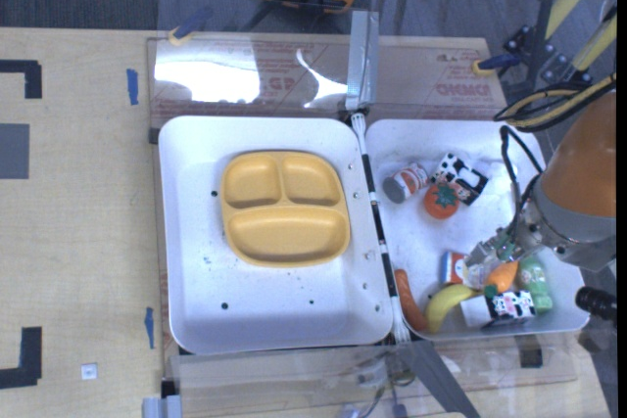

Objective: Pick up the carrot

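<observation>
The carrot (504, 275) is judged to be the short orange piece with a green end lying in the right bin (490, 140), just right of the banana (448, 301) and a little farther back. The tool (493, 259) is seen directly over it, at or near contact; whether the tool is spread or pressed together cannot be told, and no grasp can be confirmed. For the step to be done well, the tool should be centred on the orange body rather than the green end. Closing should be across the narrow width, so that the banana and the cow-patterned carton (511, 305) just right of the banana are not caught as well. A straight lift is advised, since things are crowded there. A longer red-orange object (406, 299) lies just left of the banana against the bin wall and could be mistaken for the target. Red printing is seen on the cardboard sheet (446, 78) on the worktop (69, 210) well behind the banana, but it cannot be read; no label on the toys is legible.
</observation>
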Available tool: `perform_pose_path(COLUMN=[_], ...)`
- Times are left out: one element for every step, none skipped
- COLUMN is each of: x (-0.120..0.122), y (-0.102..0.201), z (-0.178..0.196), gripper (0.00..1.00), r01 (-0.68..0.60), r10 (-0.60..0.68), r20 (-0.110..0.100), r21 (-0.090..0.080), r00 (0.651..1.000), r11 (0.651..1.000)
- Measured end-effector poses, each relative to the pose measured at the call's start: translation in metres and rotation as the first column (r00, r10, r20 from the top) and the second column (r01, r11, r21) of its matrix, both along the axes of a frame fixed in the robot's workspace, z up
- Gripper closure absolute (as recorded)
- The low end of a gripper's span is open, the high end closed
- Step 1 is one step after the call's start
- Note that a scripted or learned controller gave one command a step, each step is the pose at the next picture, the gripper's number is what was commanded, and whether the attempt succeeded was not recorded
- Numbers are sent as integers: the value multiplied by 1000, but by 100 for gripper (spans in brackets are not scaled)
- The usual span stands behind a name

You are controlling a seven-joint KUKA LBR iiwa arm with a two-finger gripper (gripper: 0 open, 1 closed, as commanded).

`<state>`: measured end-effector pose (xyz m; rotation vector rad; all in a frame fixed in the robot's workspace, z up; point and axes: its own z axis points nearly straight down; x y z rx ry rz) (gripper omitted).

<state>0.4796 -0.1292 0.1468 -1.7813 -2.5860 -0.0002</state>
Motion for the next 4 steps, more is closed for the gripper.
perform_pose_path(x=[62, 62, 24, 9], y=[-40, -40, -42, -66], z=[19, 19, -54, -53], gripper=[100, 0, 0, 0], r01=[8, 8, -35, -221], r10=[-8, -8, 35, 221], r20=[4, 4, 18, 23], r21=[-2, -2, -2, -2], r00=[1000, 1000, 999, 975], r11=[1000, 1000, 999, 975])
